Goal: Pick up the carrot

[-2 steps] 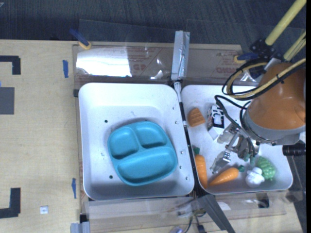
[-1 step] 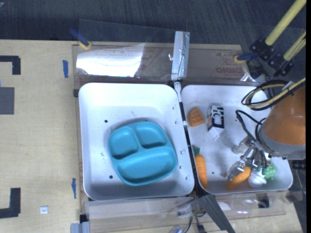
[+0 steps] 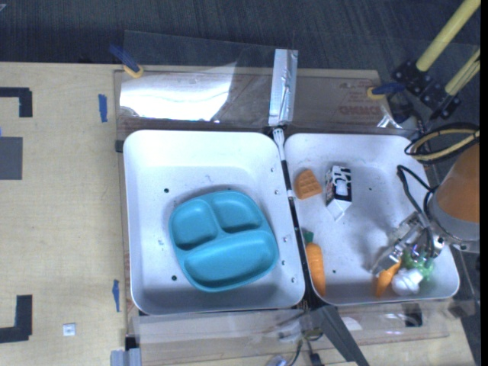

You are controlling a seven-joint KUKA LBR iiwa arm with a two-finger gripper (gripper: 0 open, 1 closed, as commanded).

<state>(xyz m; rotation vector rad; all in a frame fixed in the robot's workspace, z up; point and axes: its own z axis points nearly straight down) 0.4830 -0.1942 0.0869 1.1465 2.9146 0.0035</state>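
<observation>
Carrot: lies in the right bin, against its left wall near the front corner, long axis running front to back, green stem end toward the rear. Behind it, apart: a tan bread-like piece and a black-and-white carton. Gripper: low at the bin's front right, among an orange item and a white-green one; grip state cannot be told. Left bin: blue divided plate.

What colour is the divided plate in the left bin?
The divided plate is light blue, seen in the camera view.
</observation>
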